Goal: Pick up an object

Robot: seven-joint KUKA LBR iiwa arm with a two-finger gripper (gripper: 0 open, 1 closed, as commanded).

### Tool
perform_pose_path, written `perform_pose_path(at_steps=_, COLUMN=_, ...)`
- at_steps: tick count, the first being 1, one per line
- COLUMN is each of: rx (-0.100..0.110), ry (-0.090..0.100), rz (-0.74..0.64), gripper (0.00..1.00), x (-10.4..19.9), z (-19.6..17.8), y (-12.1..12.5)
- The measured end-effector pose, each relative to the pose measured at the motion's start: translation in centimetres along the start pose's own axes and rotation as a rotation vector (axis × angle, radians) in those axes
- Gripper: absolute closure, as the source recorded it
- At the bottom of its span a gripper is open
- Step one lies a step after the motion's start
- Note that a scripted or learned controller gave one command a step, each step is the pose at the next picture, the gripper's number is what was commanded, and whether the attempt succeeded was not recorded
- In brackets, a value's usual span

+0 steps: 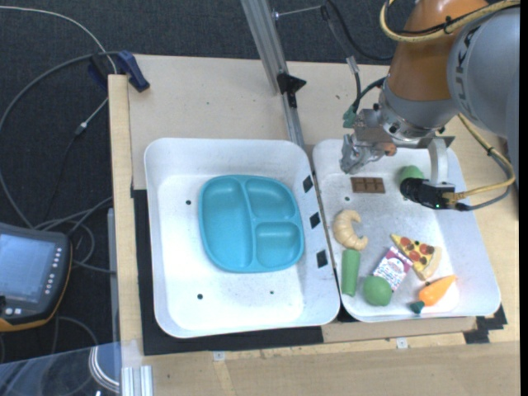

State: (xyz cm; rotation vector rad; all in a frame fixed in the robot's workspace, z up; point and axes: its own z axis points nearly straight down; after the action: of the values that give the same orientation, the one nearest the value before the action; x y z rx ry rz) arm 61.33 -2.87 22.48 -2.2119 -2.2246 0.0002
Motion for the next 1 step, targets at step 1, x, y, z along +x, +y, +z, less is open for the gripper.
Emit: perform_pose_path(at_steps=1, rx=0.0, ry=-0.001, rz=0.0, gripper=1.0, x=4.41, z=-0.01, y=-0.22)
